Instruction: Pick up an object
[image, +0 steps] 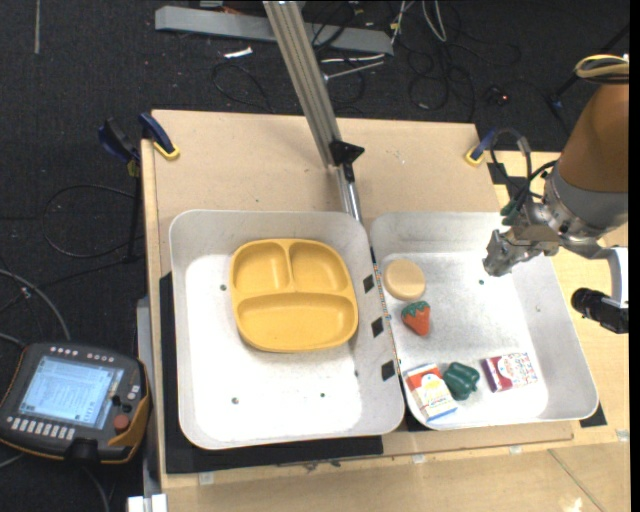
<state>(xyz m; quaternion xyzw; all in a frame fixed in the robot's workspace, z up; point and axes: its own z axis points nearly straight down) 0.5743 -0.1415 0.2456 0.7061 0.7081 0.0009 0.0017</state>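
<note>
The strawberry (418, 317) lies in the right bin (560, 345), toward its nine o'clock edge, its long axis seemingly running twelve to six with the leafy end up. The gripper (499, 254) hovers toward the bin's one o'clock; how far it is open I cannot tell, and nothing shows in it.

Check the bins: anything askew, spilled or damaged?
Nothing stands out. The yellow tray sits flat in the left bin. In the right bin, the round tan piece, strawberry, green piece and two small cartons lie loose but intact. Gripper hovers over the bin.
</note>
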